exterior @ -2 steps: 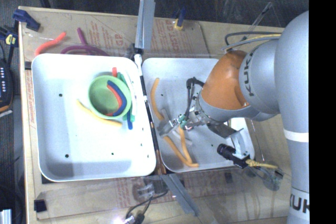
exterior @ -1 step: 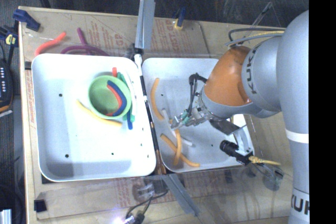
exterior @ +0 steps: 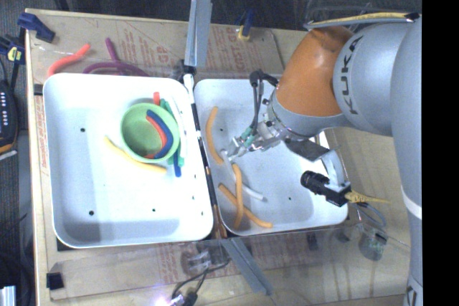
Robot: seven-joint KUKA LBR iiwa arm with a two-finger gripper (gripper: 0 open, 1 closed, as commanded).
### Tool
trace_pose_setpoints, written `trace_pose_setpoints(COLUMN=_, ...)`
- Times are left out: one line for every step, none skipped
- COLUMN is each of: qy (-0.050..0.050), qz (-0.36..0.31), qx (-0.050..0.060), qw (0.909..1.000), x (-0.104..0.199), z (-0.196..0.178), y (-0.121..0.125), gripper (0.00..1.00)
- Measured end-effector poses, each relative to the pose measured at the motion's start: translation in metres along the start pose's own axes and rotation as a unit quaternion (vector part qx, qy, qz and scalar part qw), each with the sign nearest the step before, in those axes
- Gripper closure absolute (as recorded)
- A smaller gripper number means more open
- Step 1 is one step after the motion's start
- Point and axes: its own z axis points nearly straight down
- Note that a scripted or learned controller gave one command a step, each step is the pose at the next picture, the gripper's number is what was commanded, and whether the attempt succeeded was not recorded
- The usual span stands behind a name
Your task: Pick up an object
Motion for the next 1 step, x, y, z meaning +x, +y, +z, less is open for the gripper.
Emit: trace_pose_setpoints(qy=0.000, qz=0.000, qx=0.000, qw=1.0000, x=-0.0002, z=0.0002, y=-0.0002, gripper=0.00)
